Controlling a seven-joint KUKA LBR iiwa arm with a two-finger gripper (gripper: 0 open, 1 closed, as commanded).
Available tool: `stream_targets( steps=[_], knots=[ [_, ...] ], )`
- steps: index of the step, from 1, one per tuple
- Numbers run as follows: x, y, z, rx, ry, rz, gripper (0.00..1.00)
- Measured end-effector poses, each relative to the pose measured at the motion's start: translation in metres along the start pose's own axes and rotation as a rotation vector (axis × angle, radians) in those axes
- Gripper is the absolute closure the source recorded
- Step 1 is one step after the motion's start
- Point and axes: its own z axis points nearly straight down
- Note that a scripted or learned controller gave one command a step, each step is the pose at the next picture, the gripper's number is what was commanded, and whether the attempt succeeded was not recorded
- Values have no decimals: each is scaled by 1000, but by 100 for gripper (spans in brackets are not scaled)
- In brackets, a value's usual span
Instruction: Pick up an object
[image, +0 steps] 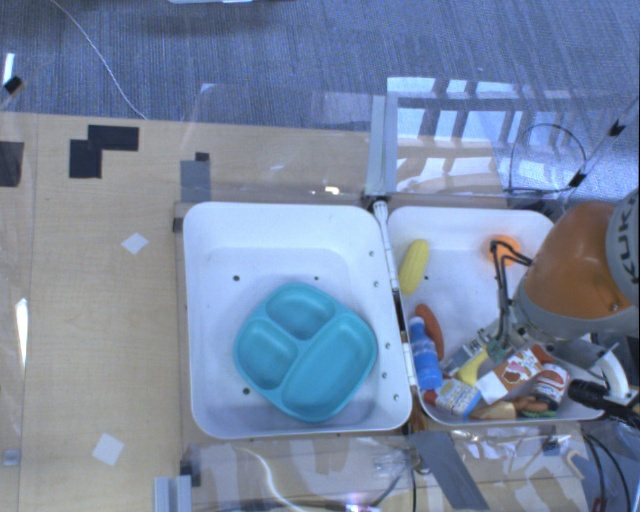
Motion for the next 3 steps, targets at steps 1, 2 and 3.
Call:
stream_targets(
  steps=[1, 2, 3],
  knots=[
    [-1, 3, -11, -6, -4, 1, 100],
    [42, 90, -86, 0, 1, 313, 100],
    [-24, 71, -29, 2, 1, 470, 100]
  ],
)
